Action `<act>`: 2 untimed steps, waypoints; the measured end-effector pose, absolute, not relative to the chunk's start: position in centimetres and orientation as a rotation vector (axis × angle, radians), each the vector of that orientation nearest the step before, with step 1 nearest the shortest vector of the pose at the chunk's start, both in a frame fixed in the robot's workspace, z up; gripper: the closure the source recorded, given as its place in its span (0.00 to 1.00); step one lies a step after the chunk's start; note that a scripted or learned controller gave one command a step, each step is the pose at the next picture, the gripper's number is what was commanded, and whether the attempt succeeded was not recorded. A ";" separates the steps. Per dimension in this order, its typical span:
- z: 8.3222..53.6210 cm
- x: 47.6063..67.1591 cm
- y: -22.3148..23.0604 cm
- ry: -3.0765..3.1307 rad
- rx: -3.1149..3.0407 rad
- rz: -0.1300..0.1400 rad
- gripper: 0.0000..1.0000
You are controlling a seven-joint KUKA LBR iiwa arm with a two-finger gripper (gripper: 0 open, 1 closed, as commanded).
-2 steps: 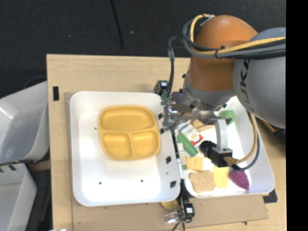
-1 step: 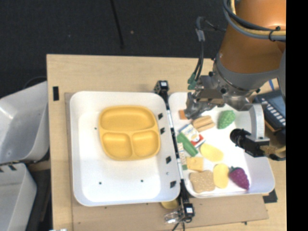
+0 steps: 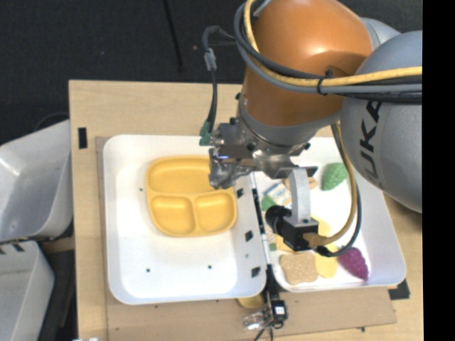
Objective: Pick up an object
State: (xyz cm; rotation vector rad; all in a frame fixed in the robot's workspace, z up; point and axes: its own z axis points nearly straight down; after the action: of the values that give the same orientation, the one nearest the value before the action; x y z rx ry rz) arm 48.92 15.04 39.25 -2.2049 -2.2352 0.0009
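A yellow three-compartment plate [image 3: 186, 197] lies in the left white bin [image 3: 142, 275]. My gripper [image 3: 222, 168] hangs low over the plate's upper right rim, close to the wall between the two bins. The orange wrist band above hides most of it, and I see nothing held in it. In the right bin [image 3: 387, 251] lie a green fuzzy piece [image 3: 333, 176], a purple fuzzy piece [image 3: 354, 263], a tan square slice [image 3: 298, 268] and a yellow piece [image 3: 326, 266].
The arm's grey and orange body covers the back half of the right bin. A small dark green item [image 3: 272, 202] lies near the divider. White equipment [image 3: 32, 183] stands off the bench to the left.
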 end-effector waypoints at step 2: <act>22.7 48.9 6.3 -2.213 -2.223 0.015 1.00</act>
State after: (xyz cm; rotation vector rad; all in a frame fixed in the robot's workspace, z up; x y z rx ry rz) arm 48.90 6.35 22.75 -2.2233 -2.2134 0.0152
